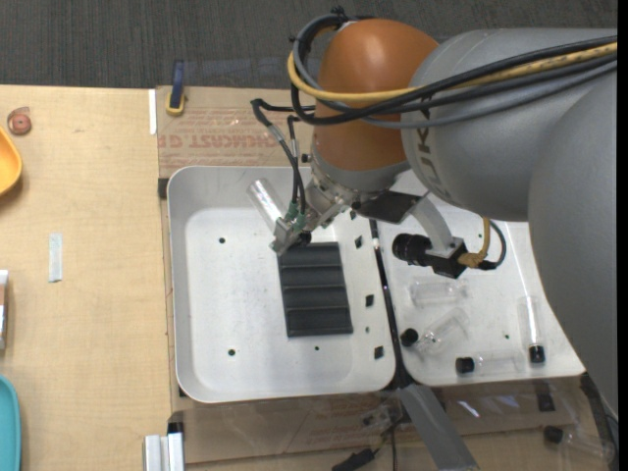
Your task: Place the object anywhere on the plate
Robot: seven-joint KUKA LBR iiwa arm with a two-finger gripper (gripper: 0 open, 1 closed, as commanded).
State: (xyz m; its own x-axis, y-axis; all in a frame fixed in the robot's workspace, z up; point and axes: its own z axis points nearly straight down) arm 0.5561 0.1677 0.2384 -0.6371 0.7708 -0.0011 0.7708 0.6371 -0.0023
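A black ribbed rectangular plate (316, 288) lies flat in the left white bin (211, 302), toward its right side. My gripper (291, 227) hangs under the orange wrist band, just above the plate's far left corner. A short clear tube-like piece (263, 200) sticks out up and to the left from the gripper; I cannot tell whether it is a held object or part of the tool. Several clear plastic tubes with black caps (434, 334) lie in the right bin (491, 366).
The big grey arm covers the far part of the right bin. A divider edge (385, 302) runs between the bins. On the wooden bench to the left lie an orange item (6, 165), a small clear strip (56, 258) and a teal item (5, 422).
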